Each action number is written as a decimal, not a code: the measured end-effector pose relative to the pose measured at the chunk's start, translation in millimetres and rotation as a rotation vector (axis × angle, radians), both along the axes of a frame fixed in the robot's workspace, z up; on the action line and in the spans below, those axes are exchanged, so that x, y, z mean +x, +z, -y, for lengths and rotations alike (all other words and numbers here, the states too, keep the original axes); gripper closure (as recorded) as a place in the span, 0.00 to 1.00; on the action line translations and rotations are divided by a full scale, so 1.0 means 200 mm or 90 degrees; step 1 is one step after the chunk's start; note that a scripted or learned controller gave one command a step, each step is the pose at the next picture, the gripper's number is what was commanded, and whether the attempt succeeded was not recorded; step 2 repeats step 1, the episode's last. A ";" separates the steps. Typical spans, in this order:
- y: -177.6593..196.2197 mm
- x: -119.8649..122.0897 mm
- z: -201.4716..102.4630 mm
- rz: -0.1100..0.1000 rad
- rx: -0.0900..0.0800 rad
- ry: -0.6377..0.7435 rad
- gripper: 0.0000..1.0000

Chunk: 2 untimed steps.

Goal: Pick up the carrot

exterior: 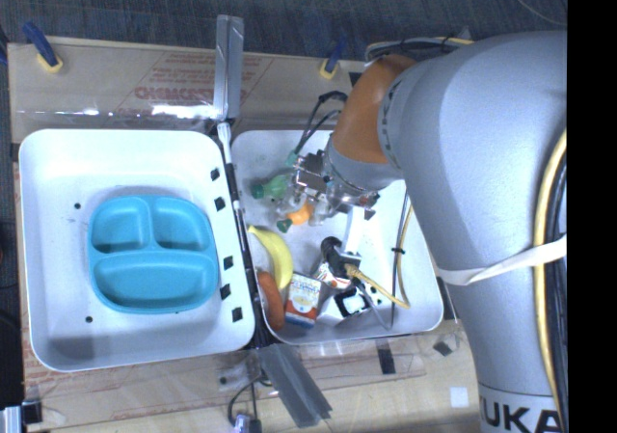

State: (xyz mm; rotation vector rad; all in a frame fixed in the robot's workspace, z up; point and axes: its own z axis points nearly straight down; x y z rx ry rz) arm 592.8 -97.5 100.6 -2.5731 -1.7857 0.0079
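Note:
The carrot (299, 216), a small orange piece with a green end, lies in the upper middle of the right bin (419, 311). My gripper (312, 196) hangs directly over it, coming in from the right under the arm's orange band, and its tip covers part of the carrot. Whether the carrot is touched or sits between the fingers cannot be made out.
A green object (270, 187) lies just left of the gripper. A banana (276, 254), a long red-orange item (271, 298) and a small juice carton (304, 299) crowd the bin's lower left. The left bin (48, 229) holds a blue divided plate (151, 253).

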 end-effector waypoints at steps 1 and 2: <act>0.46 0.32 -0.30 0.004 -0.002 0.017 1.00; 0.46 0.32 -0.30 0.004 -0.002 0.017 1.00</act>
